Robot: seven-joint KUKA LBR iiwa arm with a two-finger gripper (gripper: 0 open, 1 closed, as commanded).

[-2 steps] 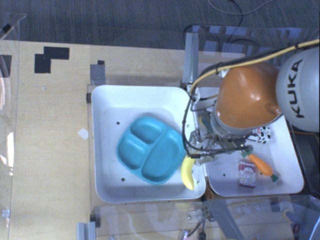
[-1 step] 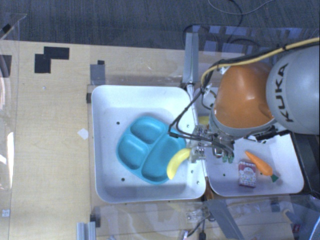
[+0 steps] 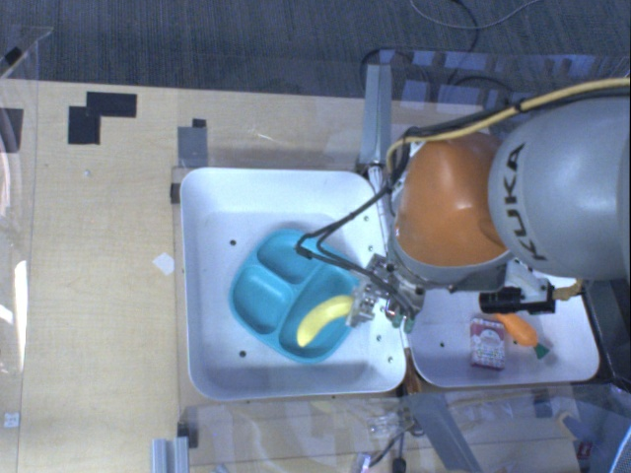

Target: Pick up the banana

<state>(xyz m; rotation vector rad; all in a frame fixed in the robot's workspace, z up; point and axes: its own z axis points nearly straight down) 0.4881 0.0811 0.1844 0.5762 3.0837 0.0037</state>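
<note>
The banana (image 3: pixel 323 319) lies in the lower right compartment of a blue divided plate (image 3: pixel 292 308), which sits in the left white bin (image 3: pixel 212 264). The gripper (image 3: pixel 380 302) hovers just beside the banana's right end, at the plate's rim — how its claw is set I cannot tell. A good grasp likely means centring over the fruit's middle and closing across its narrow width, clear of the plate's dividers. In the right bin (image 3: pixel 582 358) lie a carrot (image 3: pixel 520 329) and a small carton (image 3: pixel 487 344).
</note>
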